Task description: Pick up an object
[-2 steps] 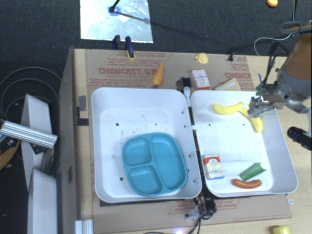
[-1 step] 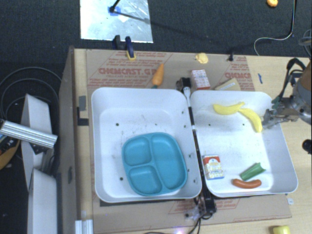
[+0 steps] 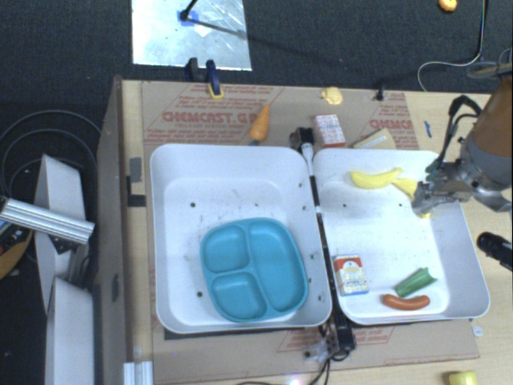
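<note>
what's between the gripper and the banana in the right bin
Nothing visible. The gripper hangs over the right bin just right of the banana, with only the banana's own yellow tip and bare bin floor between them. The small carton, green piece and sausage lie well toward the near edge.

We see an evenly and brightly lit bench, the two white bins (image 3: 240, 167) nearly washed out with only faint, soft shadows along their walls. A foil sheet (image 3: 191, 22) on the dark floor throws glare. The picture is slightly soft overall, and the arm (image 3: 489, 147) at the edge is blurred.
</note>
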Action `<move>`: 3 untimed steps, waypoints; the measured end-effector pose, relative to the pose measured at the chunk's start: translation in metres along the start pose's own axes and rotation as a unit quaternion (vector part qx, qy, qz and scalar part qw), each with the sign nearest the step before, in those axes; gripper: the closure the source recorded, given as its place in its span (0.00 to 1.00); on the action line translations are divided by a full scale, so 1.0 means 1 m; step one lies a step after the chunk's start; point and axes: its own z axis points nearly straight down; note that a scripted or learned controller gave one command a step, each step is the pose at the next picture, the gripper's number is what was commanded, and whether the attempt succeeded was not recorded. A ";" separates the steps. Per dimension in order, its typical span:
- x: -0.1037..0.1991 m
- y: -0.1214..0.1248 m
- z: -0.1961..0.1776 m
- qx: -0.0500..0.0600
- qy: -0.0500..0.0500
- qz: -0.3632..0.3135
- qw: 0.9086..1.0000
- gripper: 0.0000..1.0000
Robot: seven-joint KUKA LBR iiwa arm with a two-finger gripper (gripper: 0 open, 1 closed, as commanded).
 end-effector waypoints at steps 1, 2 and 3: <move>0.079 -0.008 0.017 0.001 0.002 -0.002 1.000 1.00; -0.070 -0.007 -0.020 -0.002 -0.005 0.009 1.000 1.00; -0.006 -0.001 -0.027 -0.001 0.000 -0.001 1.000 1.00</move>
